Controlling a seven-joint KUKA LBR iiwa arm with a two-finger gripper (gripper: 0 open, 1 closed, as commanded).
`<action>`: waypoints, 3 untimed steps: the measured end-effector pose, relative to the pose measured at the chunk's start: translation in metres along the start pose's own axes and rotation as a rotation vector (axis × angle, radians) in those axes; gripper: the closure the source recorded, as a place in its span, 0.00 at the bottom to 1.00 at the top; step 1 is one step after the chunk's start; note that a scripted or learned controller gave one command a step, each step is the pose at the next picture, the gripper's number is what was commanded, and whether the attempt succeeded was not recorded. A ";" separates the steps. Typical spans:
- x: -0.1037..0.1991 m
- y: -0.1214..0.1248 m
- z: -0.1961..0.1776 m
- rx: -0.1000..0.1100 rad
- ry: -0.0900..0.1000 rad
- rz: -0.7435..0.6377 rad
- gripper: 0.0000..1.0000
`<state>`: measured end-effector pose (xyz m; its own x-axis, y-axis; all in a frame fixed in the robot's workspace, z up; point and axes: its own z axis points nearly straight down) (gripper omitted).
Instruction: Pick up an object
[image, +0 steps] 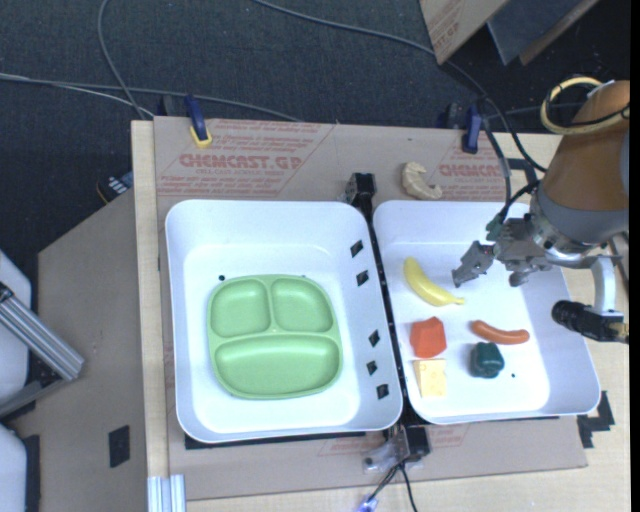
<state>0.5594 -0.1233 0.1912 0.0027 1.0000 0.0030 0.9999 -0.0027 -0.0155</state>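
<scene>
In the right bin (570, 395) lie a yellow banana (430, 284), a red pepper-like piece (428, 337), a pale yellow cheese block (432, 378), an orange-red sausage (500, 333) and a dark green lump (487, 360). My gripper (497, 266) hangs over the upper part of this bin, just right of the banana and above the sausage. Its two fingers are spread apart, open, with nothing between them.
The left bin (190, 330) holds a green divided plate (274, 335). A beige object (421, 180) lies on the board behind the right bin. Black clips (360, 186) sit along the divider between the bins. Blue clamps (198, 126) hold the board's far edge.
</scene>
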 end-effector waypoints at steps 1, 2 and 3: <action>0.000 0.003 -0.007 -0.014 -0.002 -0.003 0.00; 0.005 0.009 0.054 -0.009 0.000 -0.003 0.00; 0.006 0.008 0.107 -0.008 0.000 -0.003 0.00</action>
<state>0.5660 -0.1173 0.0841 0.0000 1.0000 0.0026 1.0000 0.0001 -0.0072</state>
